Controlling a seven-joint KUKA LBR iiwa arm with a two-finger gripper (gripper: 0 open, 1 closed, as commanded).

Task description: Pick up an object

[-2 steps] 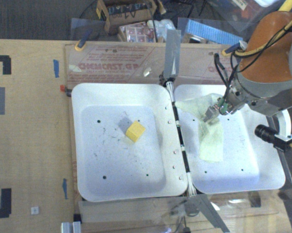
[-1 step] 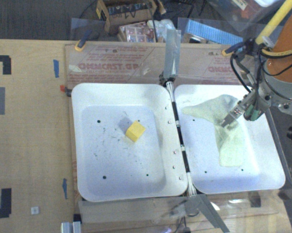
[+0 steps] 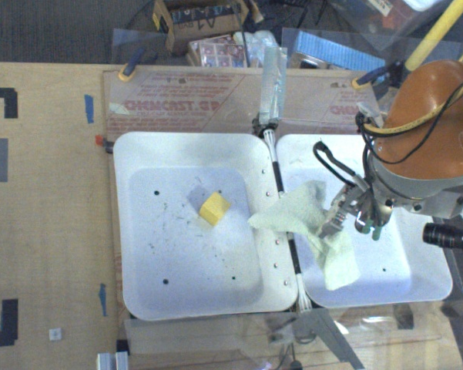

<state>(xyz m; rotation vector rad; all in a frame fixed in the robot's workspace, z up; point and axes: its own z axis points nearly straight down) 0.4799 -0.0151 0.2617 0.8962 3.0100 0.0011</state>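
A pale green cloth (image 3: 293,213) lies across the divider between the two bins. One end reaches over the left bin's right rim, and the other end hangs toward the front of the right bin (image 3: 424,284). My gripper (image 3: 331,223) is over the right bin, with its fingers pinched on the middle of the cloth, which bunches up there. A small yellow block (image 3: 213,208) sits near the middle of the left bin (image 3: 139,268), well away from the gripper.
The arm's orange band and grey wrist (image 3: 424,122) cover the right bin's far right part. A metal strip (image 3: 273,91) stands behind the divider. Boxes and clutter lie beyond the cardboard at the back.
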